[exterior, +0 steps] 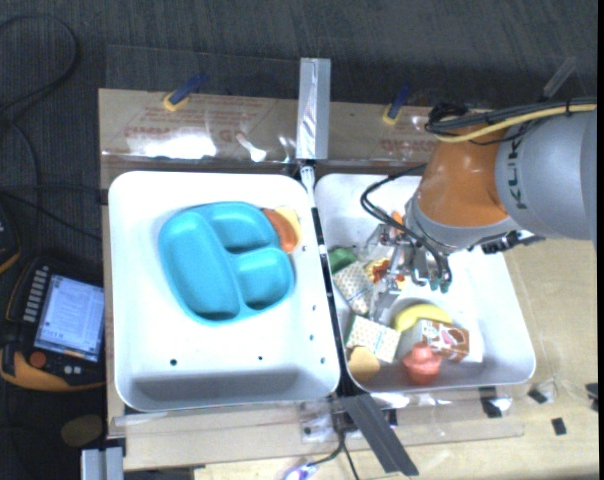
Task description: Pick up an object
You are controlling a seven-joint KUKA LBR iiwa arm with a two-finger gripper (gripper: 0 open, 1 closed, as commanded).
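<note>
Right now my gripper [410,270] hangs low in the right bin [502,298], over the clutter; whether it is open or closed I cannot tell. Just below it lie a yellow banana [422,315] and a red fruit [422,364]. The left bin [142,368] holds a blue tray [222,258].

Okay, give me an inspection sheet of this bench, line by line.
Surface: bench bearing left bin and right bin side by side.
Job's things: in the right bin, a banana, a red fruit, a carton, small packets.
Clutter: blue divided tray in the left bin, an orange item at its edge.
Gripper: gripper low over the right bin's pile.
Cables: black cable on the floor; cables on the arm.
Surroundings: handheld pendant at left.
</note>
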